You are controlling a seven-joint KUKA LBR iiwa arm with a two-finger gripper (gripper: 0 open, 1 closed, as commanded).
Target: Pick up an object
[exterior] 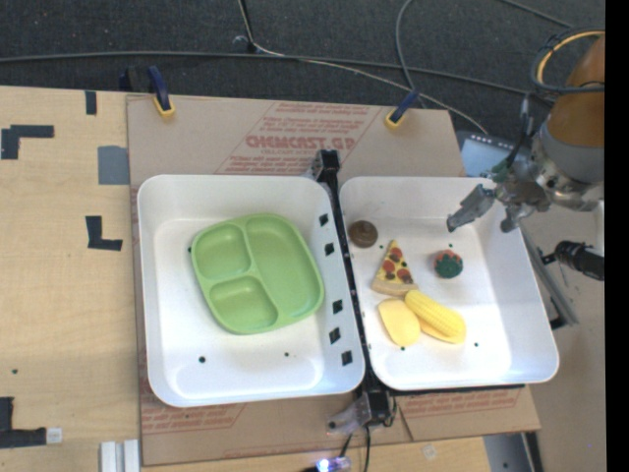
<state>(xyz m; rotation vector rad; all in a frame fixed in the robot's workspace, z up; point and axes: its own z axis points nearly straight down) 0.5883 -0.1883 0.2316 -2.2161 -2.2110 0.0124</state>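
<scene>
Nearest the camera sits the black clip [364, 409] at the front junction of the two bins, evidently there to pin them together on the cardboard sheet [295, 141]. The left bin [157, 293] holds a green tray [257, 273] with three compartments, lying flat and slightly turned. The right bin [521, 352] holds my candidates: a corn cob [435, 315] resting against a yellow piece [399, 323], a pizza slice [393, 267] just above them, a brown round item [364, 232] near the divider, and a small red-and-green item [448, 264] standing apart toward the right. My claw [482, 206] hangs over the upper right part of the right bin, its two fingers spread apart with nothing between them; no object is gripped. I judge the red-and-green item the closest target, lying just below and to the left of my fingers, and its isolation should make it easier to grasp than the touching corn and yellow piece. The cardboard is held at its far edge by two blue-and-yellow clamps [159, 94]. Red print on it appears to read "CHEMCAST GP"; the smaller lines beneath are too blurred to read.
</scene>
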